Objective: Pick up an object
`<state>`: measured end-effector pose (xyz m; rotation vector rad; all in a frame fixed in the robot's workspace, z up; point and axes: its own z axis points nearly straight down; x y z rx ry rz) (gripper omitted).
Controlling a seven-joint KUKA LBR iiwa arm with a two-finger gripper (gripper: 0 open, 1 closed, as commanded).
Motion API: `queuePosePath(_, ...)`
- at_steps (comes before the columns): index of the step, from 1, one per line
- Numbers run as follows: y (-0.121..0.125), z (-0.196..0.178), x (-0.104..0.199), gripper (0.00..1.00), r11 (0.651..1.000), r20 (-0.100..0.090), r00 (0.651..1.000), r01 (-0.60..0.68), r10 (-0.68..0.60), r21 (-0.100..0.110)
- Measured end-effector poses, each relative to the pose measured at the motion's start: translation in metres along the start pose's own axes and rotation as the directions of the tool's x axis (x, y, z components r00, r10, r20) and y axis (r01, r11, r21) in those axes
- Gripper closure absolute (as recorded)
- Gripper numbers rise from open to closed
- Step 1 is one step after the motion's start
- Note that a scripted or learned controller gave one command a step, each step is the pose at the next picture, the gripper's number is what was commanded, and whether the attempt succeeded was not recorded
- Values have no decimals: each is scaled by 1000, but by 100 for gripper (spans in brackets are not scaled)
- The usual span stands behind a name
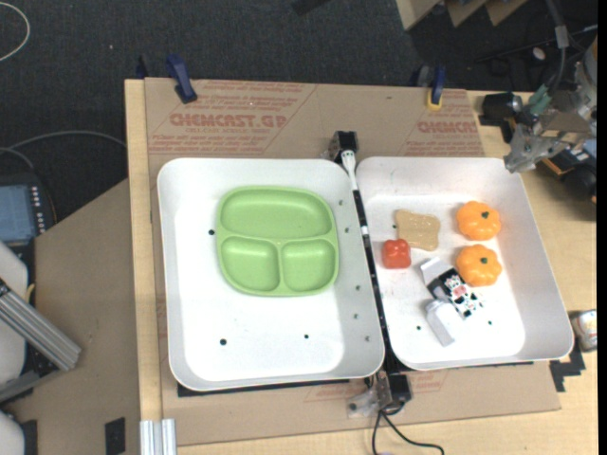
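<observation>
Bench: a brown board [285, 102] printed with red lettering carries two shallow white bins side by side, their inner rims touching along a dark seam down the middle.
Left bin [180, 282]: holds a pale green divided plate [278, 240], one wide compartment along the top and two smaller ones below; bare white floor runs along the near edge and down both sides of it.
Right bin [531, 245]: five small things gathered in the middle, with bare floor along the far rim and in the near left corner.
Red block [395, 253]: small, squarish, nearest the seam and just beside the tan piece.
Tan piece [417, 228]: flat and roughly square, lying level, its long side running left to right.
Black-and-white toy [450, 297]: the longest item, a spotted body with a grey end; its long axis runs on a slant from upper left to lower right, the grey end toward the near rim.
Two orange pumpkins: round, each with a dark stem on top, one [478, 220] toward the far side, the other [477, 264] nearer and almost touching the toy.
Gripper [527, 150]: hangs beyond the right bin's far right corner, well apart from every item; whether the jaws are wide or narrow cannot be told from here.
</observation>
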<state>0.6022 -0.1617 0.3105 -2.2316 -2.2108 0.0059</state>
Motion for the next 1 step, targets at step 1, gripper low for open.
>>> queuePosePath(1, 67, -23, 42, 100, 1000, -1, 1000, 15, -15, -11)
